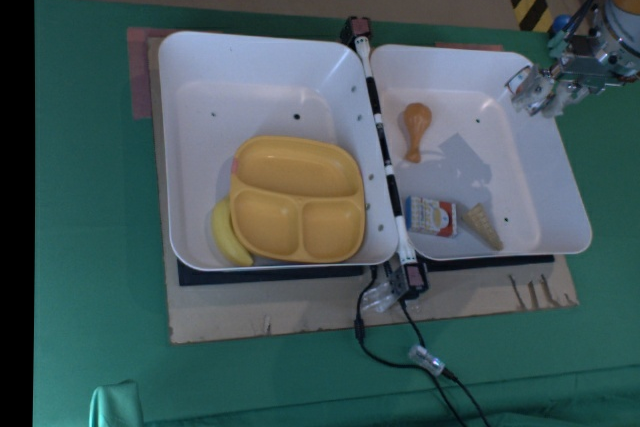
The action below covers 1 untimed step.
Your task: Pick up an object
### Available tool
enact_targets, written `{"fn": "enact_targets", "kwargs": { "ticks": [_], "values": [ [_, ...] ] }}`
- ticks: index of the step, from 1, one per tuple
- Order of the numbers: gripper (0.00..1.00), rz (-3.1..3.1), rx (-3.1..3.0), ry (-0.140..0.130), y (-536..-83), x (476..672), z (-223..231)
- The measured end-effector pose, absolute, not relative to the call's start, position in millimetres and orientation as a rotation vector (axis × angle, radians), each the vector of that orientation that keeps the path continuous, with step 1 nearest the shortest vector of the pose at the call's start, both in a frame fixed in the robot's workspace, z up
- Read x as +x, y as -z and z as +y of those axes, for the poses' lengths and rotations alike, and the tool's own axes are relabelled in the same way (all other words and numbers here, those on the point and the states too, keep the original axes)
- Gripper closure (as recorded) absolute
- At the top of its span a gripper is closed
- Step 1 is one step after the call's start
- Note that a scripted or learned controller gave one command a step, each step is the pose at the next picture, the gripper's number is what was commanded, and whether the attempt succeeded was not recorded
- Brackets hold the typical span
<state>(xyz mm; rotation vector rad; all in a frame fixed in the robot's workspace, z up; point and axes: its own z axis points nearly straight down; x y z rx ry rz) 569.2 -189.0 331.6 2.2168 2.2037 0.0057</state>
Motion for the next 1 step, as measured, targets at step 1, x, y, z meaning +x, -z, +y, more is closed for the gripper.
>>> {"fn": "enact_targets", "kwargs": {
  "ticks": [1],
  "values": [
    [1.0,2.205,2.218,-0.01,-356.5,585.9,-139.7]
  ]
}}
